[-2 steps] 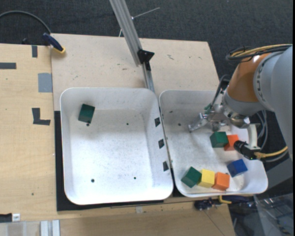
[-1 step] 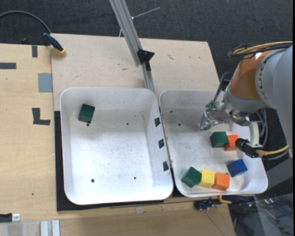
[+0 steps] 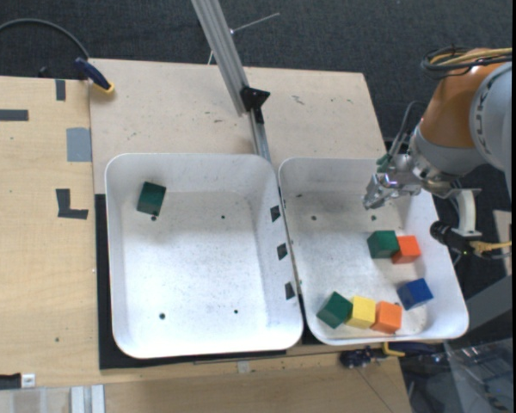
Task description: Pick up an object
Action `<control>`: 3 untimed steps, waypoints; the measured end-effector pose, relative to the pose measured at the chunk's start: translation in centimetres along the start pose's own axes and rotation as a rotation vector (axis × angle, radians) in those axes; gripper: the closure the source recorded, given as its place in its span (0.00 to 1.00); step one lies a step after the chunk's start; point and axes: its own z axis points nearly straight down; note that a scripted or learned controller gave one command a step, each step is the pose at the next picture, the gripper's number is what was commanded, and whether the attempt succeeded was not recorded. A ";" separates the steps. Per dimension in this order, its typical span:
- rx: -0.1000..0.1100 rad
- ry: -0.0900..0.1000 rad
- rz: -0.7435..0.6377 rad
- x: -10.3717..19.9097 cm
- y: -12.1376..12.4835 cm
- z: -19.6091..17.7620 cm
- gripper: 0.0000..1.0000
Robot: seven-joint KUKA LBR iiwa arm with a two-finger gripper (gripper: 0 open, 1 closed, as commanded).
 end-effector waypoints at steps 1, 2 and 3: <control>0.001 0.001 -0.002 1.1 0.3 -5.0 1.00; -0.001 -0.001 -0.001 0.7 0.8 -11.2 1.00; 0.005 0.002 -0.005 6.6 0.9 -11.4 1.00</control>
